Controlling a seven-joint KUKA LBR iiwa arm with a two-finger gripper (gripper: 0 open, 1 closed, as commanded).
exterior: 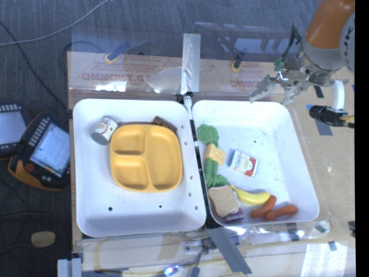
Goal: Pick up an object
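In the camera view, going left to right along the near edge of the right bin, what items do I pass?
Sandwich → banana → two sausages.

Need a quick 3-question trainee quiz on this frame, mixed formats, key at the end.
1. True or false: the yellow divided tray lies in the right bin.
2. Which item touches the banana in the right bin's near corner? A) sandwich B) small can C) red and white carton
3. Fill in: the gripper hovers over the right bin's ___ rim, holding nothing visible.

Key: 1 false, it lies in the left bin; 2 A; 3 far.
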